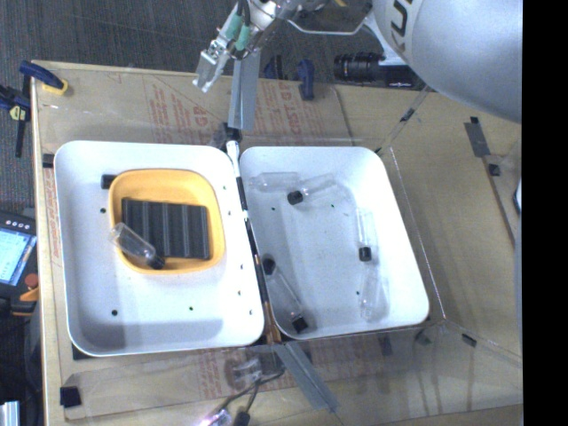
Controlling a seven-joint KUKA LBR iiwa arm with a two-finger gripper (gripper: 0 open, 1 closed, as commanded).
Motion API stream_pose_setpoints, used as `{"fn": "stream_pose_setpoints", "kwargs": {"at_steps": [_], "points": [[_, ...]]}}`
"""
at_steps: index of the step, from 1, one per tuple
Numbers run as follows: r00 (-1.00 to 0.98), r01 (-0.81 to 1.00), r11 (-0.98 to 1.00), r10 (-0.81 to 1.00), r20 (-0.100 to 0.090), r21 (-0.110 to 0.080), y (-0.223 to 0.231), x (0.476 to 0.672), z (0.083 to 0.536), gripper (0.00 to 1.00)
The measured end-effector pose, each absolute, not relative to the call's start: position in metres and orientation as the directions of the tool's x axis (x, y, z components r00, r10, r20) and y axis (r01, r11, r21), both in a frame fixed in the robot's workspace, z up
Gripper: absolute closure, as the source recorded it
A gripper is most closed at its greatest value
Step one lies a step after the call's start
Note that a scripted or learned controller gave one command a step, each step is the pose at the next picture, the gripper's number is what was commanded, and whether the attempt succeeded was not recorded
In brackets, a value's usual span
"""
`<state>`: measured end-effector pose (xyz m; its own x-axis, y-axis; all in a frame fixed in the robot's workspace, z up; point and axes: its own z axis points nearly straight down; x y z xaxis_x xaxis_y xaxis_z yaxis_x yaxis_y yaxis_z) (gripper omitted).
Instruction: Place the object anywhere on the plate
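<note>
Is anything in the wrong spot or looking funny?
One clear tube lies tilted across the yellow plate's lower left edge, half on the rim, not flat inside. The other clear tubes lie scattered in the right bin, pointing different ways.

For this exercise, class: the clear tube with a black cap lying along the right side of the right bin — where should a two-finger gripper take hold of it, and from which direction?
Grip the tube across its narrow width, on the clear body above the black cap, coming straight down. It lies flat and runs lengthwise near the bin wall, so the fingers would likely close best from left and right.
</note>
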<state>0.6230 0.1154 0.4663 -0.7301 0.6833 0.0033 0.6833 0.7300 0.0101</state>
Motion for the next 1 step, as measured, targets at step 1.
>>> {"fn": "stream_pose_setpoints", "kwargs": {"at_steps": [1], "points": [[-0.735, 0.679, 0.734, 0.679, 0.004, 0.012, 0.1179, 0.6232, 0.4763, 1.00]]}}
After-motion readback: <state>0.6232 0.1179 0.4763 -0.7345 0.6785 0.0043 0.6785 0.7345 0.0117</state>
